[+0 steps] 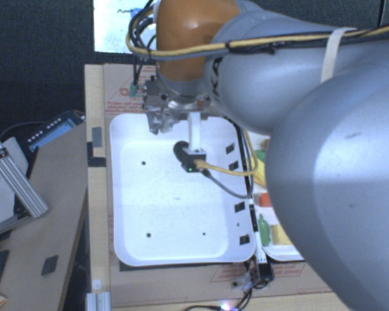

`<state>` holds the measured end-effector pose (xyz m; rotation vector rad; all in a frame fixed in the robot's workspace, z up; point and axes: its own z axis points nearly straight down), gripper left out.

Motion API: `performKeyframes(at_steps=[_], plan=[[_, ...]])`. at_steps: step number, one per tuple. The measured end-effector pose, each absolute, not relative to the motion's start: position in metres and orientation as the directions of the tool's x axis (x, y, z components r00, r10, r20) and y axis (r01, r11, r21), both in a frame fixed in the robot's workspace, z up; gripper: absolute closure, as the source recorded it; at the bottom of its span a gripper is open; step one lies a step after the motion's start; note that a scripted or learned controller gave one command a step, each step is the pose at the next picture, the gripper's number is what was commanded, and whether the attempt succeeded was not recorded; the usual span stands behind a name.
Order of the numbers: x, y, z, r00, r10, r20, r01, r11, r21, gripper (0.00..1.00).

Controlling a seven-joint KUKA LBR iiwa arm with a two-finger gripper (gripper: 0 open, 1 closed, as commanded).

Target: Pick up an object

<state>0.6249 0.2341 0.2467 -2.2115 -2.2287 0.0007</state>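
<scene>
Pincer (157, 123): above far end of left bin (136, 238); apart or together, cannot tell. Candidates: yellow item (260, 168), green item (264, 227), in right bin (280, 256), half-hidden by arm. Risk: descending here probably grasps nothing, since items lie well apart.

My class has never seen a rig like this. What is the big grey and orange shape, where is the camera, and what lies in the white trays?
The grey shape is a robot arm with an orange band above its wrist, reaching in from the right. It looms large because the one camera is fixed above the bench, looking down at a slant. Its gripper hangs over the far end of the left bin, a shallow white tray. Whether it holds anything cannot be told. The arm hides most of the right bin. Small coloured things, yellow, orange and green, show along its left side, too covered to name.
</scene>
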Motion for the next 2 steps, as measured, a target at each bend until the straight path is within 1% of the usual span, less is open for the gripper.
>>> performKeyframes(at_steps=[1, 2], plan=[[0.626, 0.232, 0.248, -0.005, 1.0, 0.001, 1.0, 0.005, 0.001, 0.0], [0.627, 0.232, 0.259, -0.007, 1.0, 0.002, 1.0, 0.007, 0.002, 1.0]])
